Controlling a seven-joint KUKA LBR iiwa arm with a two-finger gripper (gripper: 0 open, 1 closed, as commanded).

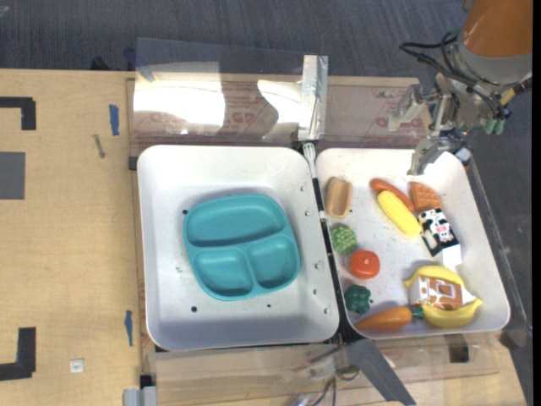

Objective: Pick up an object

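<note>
The two-finger metal gripper (435,146), fingers apart and unladen, hovers over the right white bin's (489,252) one-o'clock rim, arm cropped above.

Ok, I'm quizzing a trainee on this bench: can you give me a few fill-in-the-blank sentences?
1. The teal tray lies in the ____ bin.
2. The corn is coloured ____.
3. The tray has ____ compartments.
4. The gripper hangs over the right bin's ____ edge.

Missing words: left; yellow; three; far
</note>
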